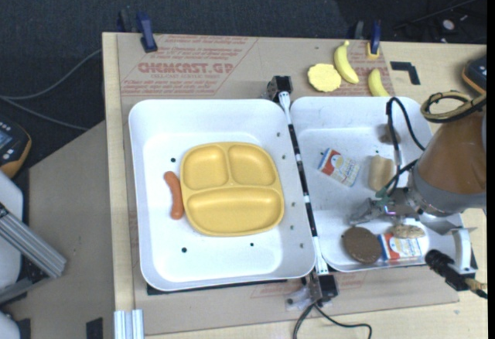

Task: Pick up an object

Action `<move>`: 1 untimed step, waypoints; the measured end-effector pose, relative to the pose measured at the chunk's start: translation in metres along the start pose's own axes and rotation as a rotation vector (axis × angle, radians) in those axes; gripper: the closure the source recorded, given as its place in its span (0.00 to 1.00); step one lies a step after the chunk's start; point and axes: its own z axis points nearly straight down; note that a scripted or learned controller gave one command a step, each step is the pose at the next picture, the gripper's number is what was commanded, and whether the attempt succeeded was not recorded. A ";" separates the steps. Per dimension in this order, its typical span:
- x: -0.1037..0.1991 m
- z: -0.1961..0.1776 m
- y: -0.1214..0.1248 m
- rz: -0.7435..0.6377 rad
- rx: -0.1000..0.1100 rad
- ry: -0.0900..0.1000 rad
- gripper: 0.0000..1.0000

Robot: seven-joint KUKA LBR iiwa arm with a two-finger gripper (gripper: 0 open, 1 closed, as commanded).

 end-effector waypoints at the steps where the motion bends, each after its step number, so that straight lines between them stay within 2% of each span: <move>1: -0.031 -0.002 0.081 -0.011 -0.017 -0.005 0.00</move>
